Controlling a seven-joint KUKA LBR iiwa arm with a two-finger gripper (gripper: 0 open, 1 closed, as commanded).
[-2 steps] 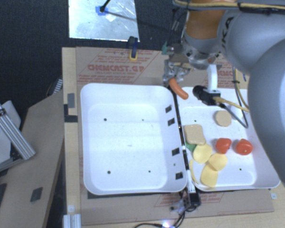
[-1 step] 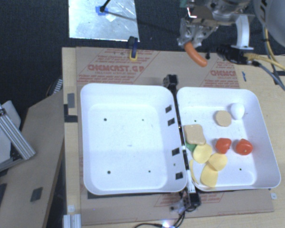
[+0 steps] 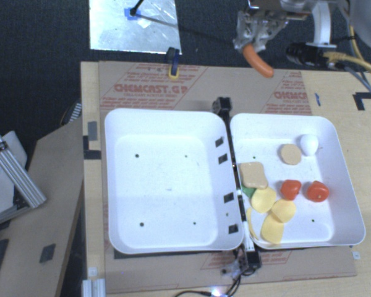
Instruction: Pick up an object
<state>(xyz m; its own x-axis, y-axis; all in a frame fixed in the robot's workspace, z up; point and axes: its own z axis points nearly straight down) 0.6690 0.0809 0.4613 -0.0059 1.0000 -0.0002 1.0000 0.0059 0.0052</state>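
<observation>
While the hand (image 3: pixel 255 42) grips a carrot (image 3: pixel 258 61), the right bin (image 3: pixel 340 159) holds tomatoes (image 3: pixel 303 190).

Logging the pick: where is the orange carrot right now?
The orange carrot hangs between the tool fingers, high above the bench's far edge, beyond the right bin.

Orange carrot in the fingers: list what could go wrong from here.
1. The carrot hangs tilted from the gripper, pinched near one end, so it may slip out.
2. It is high above the bench, beyond the back rim of the right bin; dropped here, it would likely land outside both bins.
3. The right bin's food pieces are crowded, so a drop there could knock them.
</observation>
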